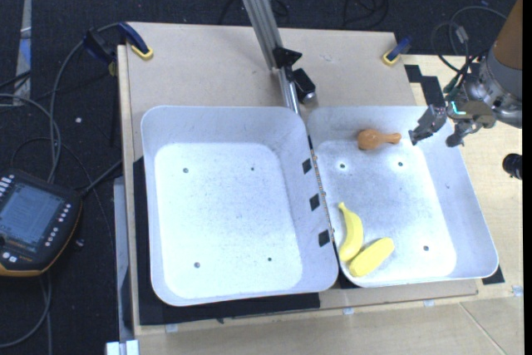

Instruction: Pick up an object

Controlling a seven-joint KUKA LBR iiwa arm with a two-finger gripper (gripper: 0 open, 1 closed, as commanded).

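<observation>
Yellow bananas (359,244) are left untouched; approach is underway, gripper (440,131) fingers spread, descent toward drumstick (376,140) required.

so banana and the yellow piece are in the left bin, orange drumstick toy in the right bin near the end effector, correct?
Not quite. The camera view shows the banana and the yellow piece in the right bin, at its near left corner, not the left bin. The orange drumstick toy is in the right bin near the end effector, as you said.
</observation>
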